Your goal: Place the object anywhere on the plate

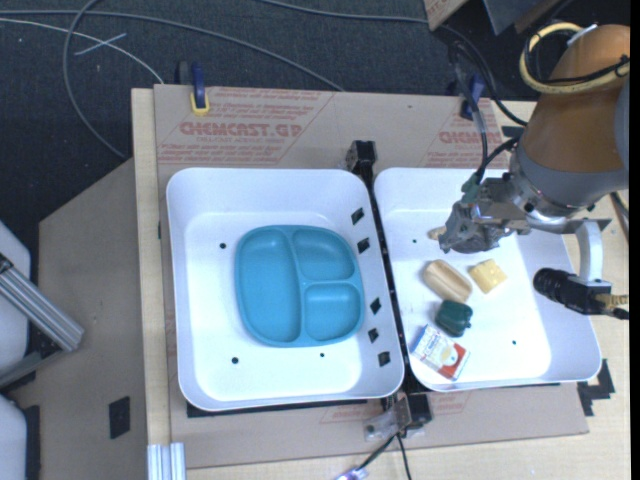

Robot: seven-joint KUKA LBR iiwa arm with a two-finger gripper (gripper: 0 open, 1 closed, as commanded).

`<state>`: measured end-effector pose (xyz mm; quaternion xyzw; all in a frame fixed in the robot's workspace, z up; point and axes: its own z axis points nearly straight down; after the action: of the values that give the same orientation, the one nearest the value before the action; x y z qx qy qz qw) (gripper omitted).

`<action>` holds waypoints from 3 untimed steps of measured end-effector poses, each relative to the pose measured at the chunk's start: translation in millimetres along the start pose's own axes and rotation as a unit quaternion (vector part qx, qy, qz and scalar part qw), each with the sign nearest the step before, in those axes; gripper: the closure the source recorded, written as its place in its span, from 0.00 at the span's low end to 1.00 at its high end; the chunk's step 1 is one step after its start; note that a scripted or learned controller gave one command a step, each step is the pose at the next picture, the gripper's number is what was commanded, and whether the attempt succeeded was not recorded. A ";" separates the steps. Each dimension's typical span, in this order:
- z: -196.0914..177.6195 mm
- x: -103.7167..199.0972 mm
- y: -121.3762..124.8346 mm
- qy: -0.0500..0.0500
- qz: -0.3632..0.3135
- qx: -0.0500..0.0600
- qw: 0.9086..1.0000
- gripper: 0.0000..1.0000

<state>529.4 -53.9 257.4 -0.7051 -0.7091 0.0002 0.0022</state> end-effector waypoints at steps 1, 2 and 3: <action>14.8 48.0 -2.9 -0.001 0.002 0.000 1.000 1.00; 10.5 106.2 1.8 0.000 0.000 -0.002 1.000 1.00; 10.8 156.6 1.5 -0.001 0.000 -0.002 1.000 1.00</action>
<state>530.0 102.8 247.0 -0.7052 -0.7090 -0.0007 0.0006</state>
